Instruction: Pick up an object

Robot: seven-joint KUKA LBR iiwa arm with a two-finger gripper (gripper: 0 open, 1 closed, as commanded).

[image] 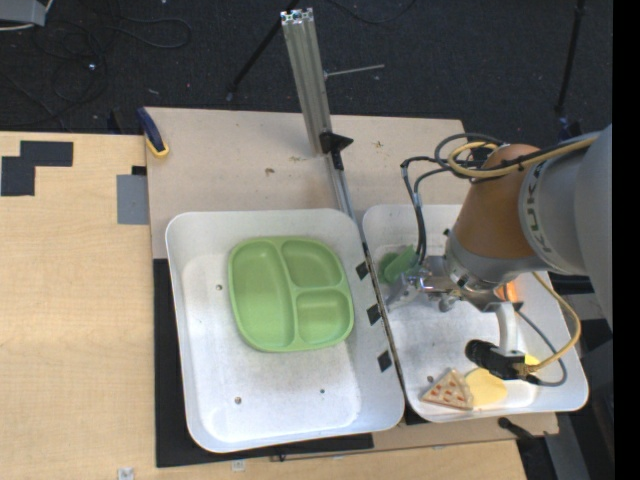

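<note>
My bench [250,158] is a pale board carrying two shallow white bins side by side. The left bin [200,388] and the right bin [565,393] sit rim to rim along a central divider. Near the board's far left corner lies a small blue and yellow tool [153,133]

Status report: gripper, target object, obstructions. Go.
Gripper low in right white bin, at small green object; no grasp confirmed. Waffle-patterned wedge and yellow piece near front edge. Green divided plate in left bin.
</note>
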